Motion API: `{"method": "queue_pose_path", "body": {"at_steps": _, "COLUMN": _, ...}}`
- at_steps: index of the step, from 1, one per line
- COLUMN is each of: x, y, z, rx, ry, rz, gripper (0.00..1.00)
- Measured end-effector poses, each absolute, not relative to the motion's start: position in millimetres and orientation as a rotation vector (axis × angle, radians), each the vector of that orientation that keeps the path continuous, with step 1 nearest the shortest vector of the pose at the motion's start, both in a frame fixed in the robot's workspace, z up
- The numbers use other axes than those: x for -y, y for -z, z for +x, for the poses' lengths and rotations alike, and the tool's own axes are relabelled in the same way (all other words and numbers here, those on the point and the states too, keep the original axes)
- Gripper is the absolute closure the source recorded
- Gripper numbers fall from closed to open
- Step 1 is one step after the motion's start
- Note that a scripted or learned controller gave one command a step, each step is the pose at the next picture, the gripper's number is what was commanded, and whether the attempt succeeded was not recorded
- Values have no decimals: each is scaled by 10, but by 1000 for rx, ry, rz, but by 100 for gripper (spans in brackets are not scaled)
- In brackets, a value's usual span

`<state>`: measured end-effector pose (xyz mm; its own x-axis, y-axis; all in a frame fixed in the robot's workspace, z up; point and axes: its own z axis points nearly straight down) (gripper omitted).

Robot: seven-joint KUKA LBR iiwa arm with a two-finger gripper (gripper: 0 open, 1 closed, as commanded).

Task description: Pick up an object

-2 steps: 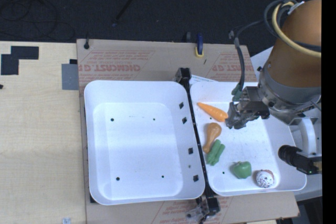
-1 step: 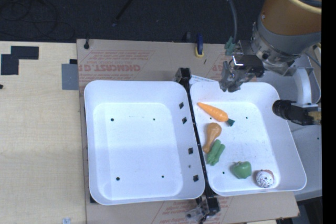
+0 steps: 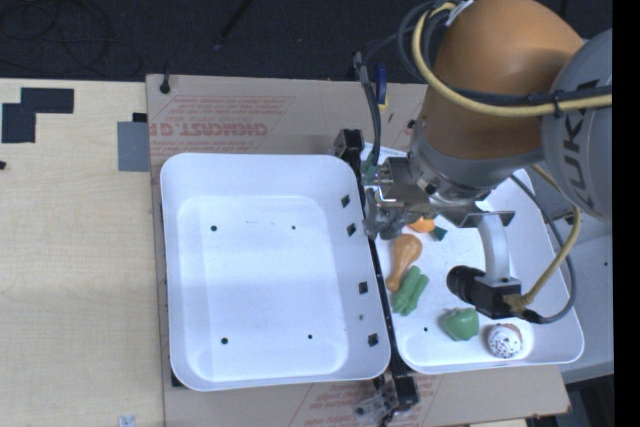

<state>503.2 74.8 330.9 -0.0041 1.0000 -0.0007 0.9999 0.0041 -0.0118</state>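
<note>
My gripper (image 3: 388, 211) hangs low over the upper left part of the right bin (image 3: 560, 350), close to the wall between the two bins. Just below it lies an orange drumstick-shaped toy (image 3: 404, 257), and a small orange piece (image 3: 424, 226) shows at the gripper's right side. A ridged green toy (image 3: 410, 291) lies beneath the drumstick. Further toward the front sit a rounded green lump (image 3: 460, 323) and a white speckled ball (image 3: 505, 341). The big orange and grey arm hides the back half of this bin.
The left white bin (image 3: 190, 215) stands beside the right one, with black clips (image 3: 362, 287) along the shared wall. Both rest on a cardboard sheet (image 3: 240, 120) on the wooden bench.
</note>
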Motion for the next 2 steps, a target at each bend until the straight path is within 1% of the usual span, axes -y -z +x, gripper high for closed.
{"method": "queue_pose_path", "body": {"at_steps": 1, "x": -1015, "y": -4539, "z": 4802, "rx": 2229, "ry": 12, "rz": -2218, "gripper": 100}}
{"method": "queue_pose_path", "body": {"at_steps": 2, "x": -1351, "y": -4507, "z": 4756, "rx": 2224, "ry": -4, "rz": -2216, "gripper": 100}}
